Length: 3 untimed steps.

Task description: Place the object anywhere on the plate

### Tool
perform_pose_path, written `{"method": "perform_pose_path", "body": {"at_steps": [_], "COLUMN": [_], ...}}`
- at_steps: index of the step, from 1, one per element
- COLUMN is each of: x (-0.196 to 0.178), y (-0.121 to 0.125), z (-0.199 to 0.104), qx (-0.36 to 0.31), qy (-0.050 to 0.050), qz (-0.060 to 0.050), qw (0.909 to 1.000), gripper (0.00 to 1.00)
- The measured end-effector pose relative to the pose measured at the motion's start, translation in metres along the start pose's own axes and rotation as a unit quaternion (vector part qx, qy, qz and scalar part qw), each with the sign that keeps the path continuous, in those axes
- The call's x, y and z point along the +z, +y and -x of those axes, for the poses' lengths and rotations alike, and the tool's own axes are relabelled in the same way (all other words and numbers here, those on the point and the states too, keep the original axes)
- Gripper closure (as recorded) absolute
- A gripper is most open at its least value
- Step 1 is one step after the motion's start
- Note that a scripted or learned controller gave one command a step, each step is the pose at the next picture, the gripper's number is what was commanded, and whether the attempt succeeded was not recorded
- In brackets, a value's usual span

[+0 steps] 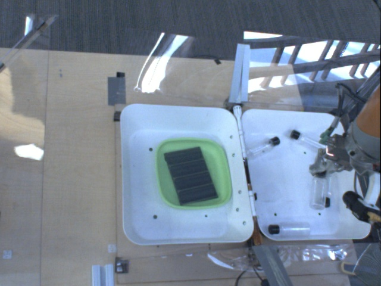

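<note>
A green square plate (222,174) sits in the middle of the left white bin (137,177). A dark grey ribbed rectangular block (190,176) lies flat on the plate, turned slightly off square. My gripper (322,166) hangs over the right side of the right white bin (280,183), far from the plate. It is just above the top end of a clear tube (319,193) that lies on the bin floor. The grey arm and its orange band (368,121) come in from the right edge.
Several clear tubes with black caps lie scattered in the right bin, one near the left wall (263,145), one at the back (305,139), one along the front (290,227). A metal bar (240,76) stands behind the ridge between the bins.
</note>
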<state>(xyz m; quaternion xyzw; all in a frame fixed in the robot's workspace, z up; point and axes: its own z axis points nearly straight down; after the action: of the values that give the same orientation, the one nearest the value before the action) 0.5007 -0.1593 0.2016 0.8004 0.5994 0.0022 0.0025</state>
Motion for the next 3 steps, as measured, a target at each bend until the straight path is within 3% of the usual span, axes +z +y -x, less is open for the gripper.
{"method": "perform_pose_path", "body": {"at_steps": [1, 2, 3], "x": [0.013, 0.017, 0.017], "y": [0.015, 0.028, 0.009], "z": [-0.059, -0.137, -0.232], "qx": [-0.071, -0.112, -0.188], "qy": [0.0, 0.001, 0.001], "qz": [0.0, 0.0, 0.0], "qw": [0.9975, 0.9937, 0.9822], "gripper": [1.0, 1.0, 1.0]}}
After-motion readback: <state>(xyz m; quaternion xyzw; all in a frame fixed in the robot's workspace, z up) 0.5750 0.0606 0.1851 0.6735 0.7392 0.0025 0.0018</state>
